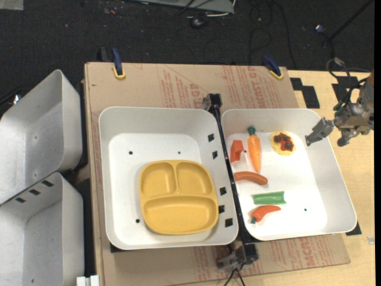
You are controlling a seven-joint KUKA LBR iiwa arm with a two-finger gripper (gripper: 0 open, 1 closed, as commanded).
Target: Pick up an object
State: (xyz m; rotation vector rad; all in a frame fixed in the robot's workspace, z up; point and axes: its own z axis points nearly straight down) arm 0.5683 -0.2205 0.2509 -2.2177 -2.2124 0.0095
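Camera view: I see the gripper (331, 134) at the right bin's (333, 213) upper right rim, jaws spread apart, holding nothing. Inside that bin lie a carrot (255, 152), sausage (250, 177), green pepper (269, 198), red chili (264, 212) and small pizza (283, 142). The left bin (119, 177) bears a yellow tray (178, 196).

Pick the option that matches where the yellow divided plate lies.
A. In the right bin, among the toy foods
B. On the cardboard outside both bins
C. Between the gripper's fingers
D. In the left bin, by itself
D: the yellow divided plate lies flat on the floor of the left bin, while the carrot and other toy foods lie in the right bin.
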